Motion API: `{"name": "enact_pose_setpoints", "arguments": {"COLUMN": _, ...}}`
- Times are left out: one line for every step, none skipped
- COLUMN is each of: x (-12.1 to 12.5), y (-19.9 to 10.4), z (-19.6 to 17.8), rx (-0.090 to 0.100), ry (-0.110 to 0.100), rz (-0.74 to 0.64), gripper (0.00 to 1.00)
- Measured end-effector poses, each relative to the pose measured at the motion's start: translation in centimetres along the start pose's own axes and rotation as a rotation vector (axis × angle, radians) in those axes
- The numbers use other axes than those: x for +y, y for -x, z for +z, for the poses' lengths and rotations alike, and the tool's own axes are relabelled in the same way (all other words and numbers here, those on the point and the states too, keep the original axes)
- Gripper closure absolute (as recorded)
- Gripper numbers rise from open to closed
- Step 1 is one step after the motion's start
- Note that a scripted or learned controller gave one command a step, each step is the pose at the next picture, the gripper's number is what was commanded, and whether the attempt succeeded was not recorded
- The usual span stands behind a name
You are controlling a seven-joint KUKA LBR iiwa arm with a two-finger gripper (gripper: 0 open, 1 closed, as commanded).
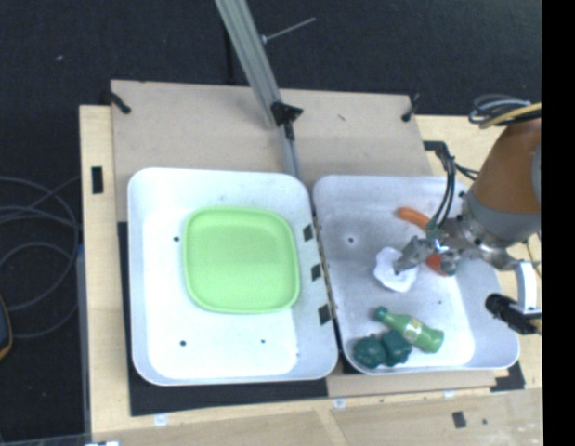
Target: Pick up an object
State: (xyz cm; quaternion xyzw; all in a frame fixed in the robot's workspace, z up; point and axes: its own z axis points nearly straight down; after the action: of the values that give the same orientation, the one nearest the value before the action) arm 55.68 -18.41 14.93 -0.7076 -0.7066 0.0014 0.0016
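Observation:
The right bin (361, 203) holds a crumpled white piece (391, 269) near its middle, an orange carrot-like object (412, 216) behind it, a green bottle with a yellowish neck (412, 329) toward the front, and a dark green lump (380, 349) at the front edge. A small red-orange item (445, 264) lies by the gripper. My gripper (419, 252) reaches in from the right and hangs low over the right side of the white piece. I see nothing between its fingers.
The left bin (157, 277) holds a light green square plate (241, 258). A metal pole (250, 54) slants up from behind the bins. The arm's orange band (510, 175) stands over the right bin's right edge.

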Motion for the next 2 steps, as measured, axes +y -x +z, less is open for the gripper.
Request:
{"name": "enact_pose_setpoints", "arguments": {"x": 0.0, "y": 0.1, "z": 5.0, "rx": -0.001, "ry": 0.004, "rz": 0.0, "gripper": 0.0}}
{"name": "enact_pose_setpoints", "arguments": {"x": 0.2, "y": 0.1, "z": 3.6, "rx": -0.001, "ry": 0.01, "rz": 0.0, "gripper": 1.0}}
